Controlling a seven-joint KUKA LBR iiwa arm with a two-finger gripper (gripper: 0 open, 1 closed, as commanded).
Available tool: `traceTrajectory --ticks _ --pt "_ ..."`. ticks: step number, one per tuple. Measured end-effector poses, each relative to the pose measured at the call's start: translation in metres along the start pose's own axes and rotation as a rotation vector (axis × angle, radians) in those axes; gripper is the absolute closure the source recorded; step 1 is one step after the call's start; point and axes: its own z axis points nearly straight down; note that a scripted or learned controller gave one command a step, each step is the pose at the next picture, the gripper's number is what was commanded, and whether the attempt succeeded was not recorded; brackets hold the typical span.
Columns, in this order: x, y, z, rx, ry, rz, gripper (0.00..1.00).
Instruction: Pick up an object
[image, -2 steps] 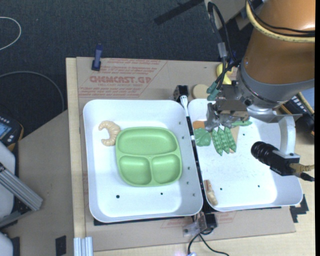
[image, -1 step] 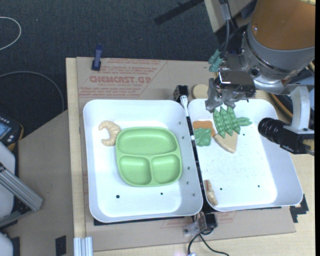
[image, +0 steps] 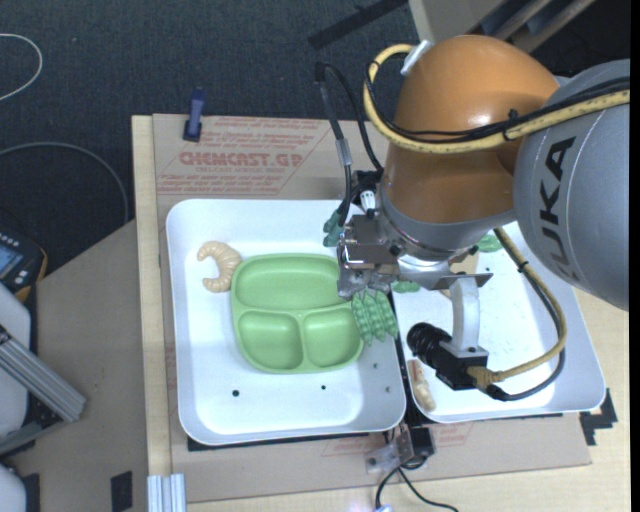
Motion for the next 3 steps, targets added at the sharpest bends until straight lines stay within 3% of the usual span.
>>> traceTrajectory --ticks 1,2,3 --pt "-0.074 0.001 -0.094 -0.027 0.004 0.010 1.00" --pt "-0.107 0.001 -0.013 -0.008 0.002 0.007 1.00" --pt "-0.052 0.001 -0.083 -0.024 0.006 -0.004 1.00"
